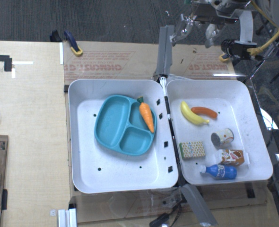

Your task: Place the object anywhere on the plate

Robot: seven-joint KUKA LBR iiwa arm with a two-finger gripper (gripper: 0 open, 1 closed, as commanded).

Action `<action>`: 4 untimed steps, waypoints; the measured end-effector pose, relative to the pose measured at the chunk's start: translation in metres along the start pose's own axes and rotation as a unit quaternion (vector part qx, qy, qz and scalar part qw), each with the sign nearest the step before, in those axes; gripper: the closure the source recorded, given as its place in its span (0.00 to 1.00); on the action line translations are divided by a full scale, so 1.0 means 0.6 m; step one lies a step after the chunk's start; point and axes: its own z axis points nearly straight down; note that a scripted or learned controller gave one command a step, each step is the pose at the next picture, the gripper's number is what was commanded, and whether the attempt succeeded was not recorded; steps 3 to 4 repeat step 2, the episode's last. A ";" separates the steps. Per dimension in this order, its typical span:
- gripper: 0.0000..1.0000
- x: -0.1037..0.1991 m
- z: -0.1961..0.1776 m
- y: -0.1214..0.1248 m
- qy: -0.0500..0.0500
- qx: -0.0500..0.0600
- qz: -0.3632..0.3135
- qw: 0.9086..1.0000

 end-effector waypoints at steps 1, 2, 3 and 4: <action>0.00 0.000 0.000 0.000 0.000 0.000 0.000 1.000; 0.00 -0.004 0.008 -0.045 0.000 0.001 0.037 0.999; 0.00 -0.004 0.008 -0.045 0.000 0.001 0.037 0.999; 0.00 -0.004 0.008 -0.045 0.000 0.001 0.037 0.999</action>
